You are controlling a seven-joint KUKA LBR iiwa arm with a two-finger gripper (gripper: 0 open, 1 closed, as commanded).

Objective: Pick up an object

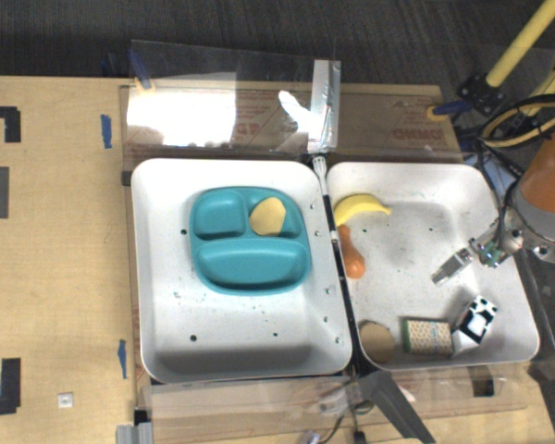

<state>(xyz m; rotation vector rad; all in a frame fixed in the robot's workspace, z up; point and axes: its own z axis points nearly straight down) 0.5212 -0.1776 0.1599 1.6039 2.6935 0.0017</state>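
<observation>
In the right bin (416, 178) lie a yellow banana (359, 208), an orange carrot-like piece (351, 252), a brown round piece (377, 340), a speckled cylinder (427, 336) and a black-and-white block (477, 320). My gripper (464, 259) hangs over the right side of this bin, above and slightly left of the black-and-white block. It is open with nothing between its fingers. The orange-banded arm (546, 188) comes in from the right edge. In the left bin (162, 248), a teal divided plate (245, 262) carries a yellow lump (267, 216) in its upper right compartment.
A clear plastic sheet with a taped strip (322, 104) stands behind the bins. Yellow and black cables (518, 109) lie at the back right. The middle of the right bin is bare white floor (407, 248).
</observation>
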